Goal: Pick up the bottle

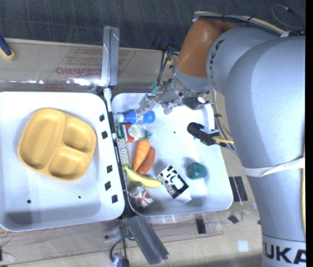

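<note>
The bottle (pixel 138 117), small with a blue body and a pale cap end, lies on its side at the back left of the right bin (pixel 214 196), close to the divider. My gripper (pixel 155 110) hangs just above and to the right of it, fingers spread apart. The left fingertip (pixel 144 109) is at the bottle's upper edge. Nothing sits between the fingers. The grey arm with its orange band reaches in from the right and hides the bin's back right corner.
Along the right bin's left side lie a small labelled packet (pixel 135 131), a carrot (pixel 142 154), a banana (pixel 143 178) and a small can (pixel 139 197). A black-and-white box (pixel 173 182) and a teal lump (pixel 196 170) sit nearer the front. A yellow divided plate (pixel 58 143) rests in the left bin (pixel 6 204).
</note>
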`<state>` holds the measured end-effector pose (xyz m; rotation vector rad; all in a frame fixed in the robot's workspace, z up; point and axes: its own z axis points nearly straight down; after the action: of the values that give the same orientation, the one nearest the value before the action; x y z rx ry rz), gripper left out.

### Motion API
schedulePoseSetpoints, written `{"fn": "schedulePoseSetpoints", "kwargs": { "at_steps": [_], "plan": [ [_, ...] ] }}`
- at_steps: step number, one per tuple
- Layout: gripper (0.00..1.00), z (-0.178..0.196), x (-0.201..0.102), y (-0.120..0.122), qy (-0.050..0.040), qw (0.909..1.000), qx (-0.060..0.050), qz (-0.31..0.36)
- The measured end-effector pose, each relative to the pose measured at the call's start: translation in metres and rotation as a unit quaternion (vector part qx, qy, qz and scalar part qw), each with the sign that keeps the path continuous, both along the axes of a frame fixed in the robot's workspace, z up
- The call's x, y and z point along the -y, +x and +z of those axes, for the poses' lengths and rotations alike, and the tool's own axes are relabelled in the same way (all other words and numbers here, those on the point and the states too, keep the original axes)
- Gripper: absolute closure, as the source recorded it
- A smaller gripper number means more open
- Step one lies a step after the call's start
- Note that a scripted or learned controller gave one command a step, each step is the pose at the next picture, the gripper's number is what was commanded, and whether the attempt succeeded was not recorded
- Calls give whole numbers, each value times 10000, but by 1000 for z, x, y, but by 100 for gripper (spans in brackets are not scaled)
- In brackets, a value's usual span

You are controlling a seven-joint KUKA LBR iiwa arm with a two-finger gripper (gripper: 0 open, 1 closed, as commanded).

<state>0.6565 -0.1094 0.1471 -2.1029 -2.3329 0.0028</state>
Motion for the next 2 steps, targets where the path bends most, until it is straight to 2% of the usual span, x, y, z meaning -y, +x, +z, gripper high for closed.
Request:
{"fn": "schedulePoseSetpoints", "kwargs": {
  "at_steps": [1, 2],
  "plan": [
    [0, 0, 0, 0, 0, 10000, 3, 2],
    [0, -52, -11, 0, -23, 10000, -19, -33]
  ]
}}
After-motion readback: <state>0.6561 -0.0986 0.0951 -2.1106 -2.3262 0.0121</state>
